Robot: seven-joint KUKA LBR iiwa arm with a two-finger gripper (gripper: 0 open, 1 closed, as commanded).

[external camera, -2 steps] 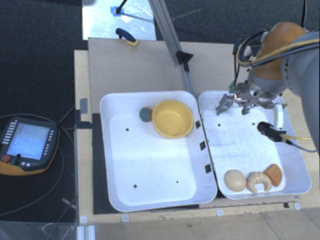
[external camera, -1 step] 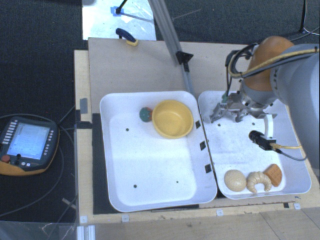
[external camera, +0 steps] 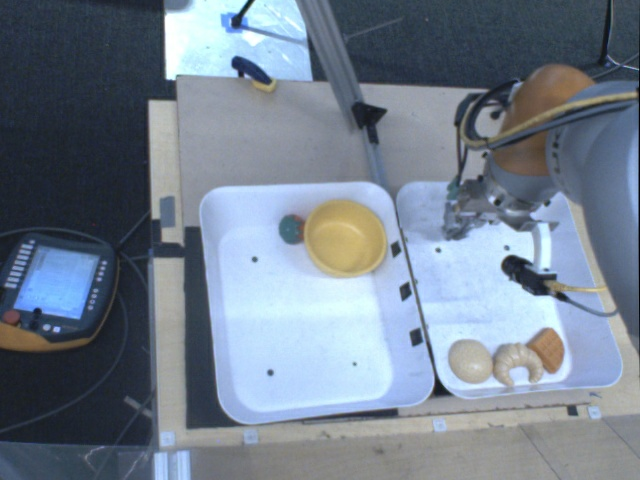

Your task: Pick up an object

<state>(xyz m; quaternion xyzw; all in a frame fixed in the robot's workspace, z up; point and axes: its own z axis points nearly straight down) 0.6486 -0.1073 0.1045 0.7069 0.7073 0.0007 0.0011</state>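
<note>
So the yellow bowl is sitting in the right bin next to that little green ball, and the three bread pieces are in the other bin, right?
Not quite. The camera view shows the yellow bowl in the left bin, beside the little green ball. The three bread pieces lie in the right bin, along its near edge.

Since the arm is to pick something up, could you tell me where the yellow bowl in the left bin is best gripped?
Probably at the rim of the yellow bowl, coming straight down from above. It stands upright and open, so its thin wall offers an edge for the jaws to straddle. The side nearest the right bin looks best: it lies closest to the gripper and away from the small dark green thing touching the bowl's far side.
</note>
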